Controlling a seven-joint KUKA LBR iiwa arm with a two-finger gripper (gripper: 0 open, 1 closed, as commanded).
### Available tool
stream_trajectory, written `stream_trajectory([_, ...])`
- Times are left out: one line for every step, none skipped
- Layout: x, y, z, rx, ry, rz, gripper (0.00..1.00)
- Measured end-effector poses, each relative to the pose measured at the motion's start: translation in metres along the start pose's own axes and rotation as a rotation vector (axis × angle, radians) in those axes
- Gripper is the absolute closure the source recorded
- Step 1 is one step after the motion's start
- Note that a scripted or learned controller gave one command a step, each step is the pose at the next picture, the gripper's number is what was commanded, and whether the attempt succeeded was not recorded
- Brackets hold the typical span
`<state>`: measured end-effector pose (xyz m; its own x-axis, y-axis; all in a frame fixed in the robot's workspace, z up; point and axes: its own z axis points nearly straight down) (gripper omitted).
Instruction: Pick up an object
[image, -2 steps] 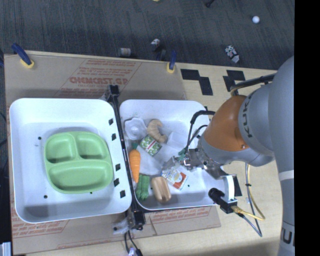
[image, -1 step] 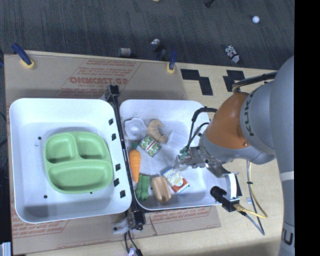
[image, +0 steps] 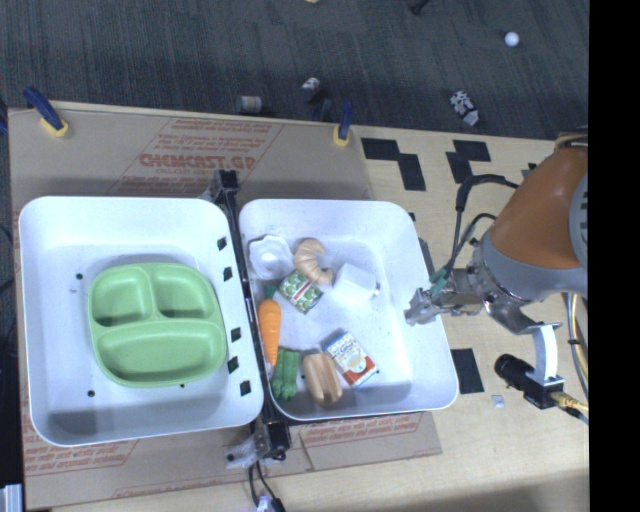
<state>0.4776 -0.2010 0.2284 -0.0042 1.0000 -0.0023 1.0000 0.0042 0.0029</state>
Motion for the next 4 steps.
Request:
stream_trajectory([-0.001, -0.001, 0.009, 0.005, 0.003, -0.001, 1.00])
stream_trajectory([0.044, 0.000, -0.010, 0.000, 0.000, -0.003, 1.00])
stream_trajectory([0.045, 0.036, -0.010, 0.002, 0.002, -0.002, 1.00])
stream_trajectory([0.036, -0.001, 0.017, 0.005, 0.002, -0.002, 1.00])
